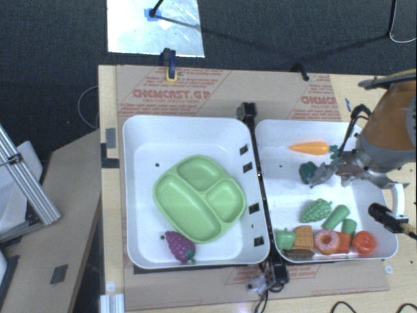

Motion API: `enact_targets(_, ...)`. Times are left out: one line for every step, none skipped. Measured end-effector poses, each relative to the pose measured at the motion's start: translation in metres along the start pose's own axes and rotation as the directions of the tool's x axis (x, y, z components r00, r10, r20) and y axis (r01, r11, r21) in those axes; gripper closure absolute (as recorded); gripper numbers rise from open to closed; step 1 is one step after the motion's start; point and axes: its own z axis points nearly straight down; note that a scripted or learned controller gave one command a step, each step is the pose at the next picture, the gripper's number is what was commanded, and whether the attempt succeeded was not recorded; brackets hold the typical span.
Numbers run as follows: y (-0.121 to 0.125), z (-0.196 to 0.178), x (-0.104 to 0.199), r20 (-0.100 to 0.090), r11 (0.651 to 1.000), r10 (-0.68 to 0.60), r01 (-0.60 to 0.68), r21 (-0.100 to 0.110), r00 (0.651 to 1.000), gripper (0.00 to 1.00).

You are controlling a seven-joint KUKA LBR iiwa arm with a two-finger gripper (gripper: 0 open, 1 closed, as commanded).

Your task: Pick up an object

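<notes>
gripper low over the right bin, nothing held yet

camera view: the arm (pixel 391 126) reaches in from three o'clock and sets the gripper (pixel 324 173) low over the right bin (pixel 280 139), in its upper half. the two fingers stand apart, a little spread, with bare white floor between them; nothing is clamped. a dark green toy (pixel 307 171) lies just at the nine o'clock side of the tips, touching or nearly so; which, i cannot tell. the orange carrot (pixel 310 148) sits near at eleven o'clock, and the green grapes (pixel 316 210) near at six o'clock. further toward six o'clock, along the bin's near wall, the donut (pixel 325 241), tomato (pixel 363 241) and other pieces crowd together. the left bin (pixel 140 175) holds a green divided plate (pixel 199 199) and purple grapes (pixel 179 246).

to do the pick well, i judge the gripper should shift toward nine o'clock until the dark green toy sits squarely between the fingers, then go down to the floor before closing. the toy stands apart from its neighbours, so it looks the easiest target.
</notes>
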Motion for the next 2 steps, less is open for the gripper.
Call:
enact_targets(0.0,0.041,0.001,0.0,1.0,0.001,-0.001,-0.001,1.0,0.0)
enact_targets(0.002,0.027,0.0,0.002,1.0,0.001,-0.001,-0.008,1.0,1.0)
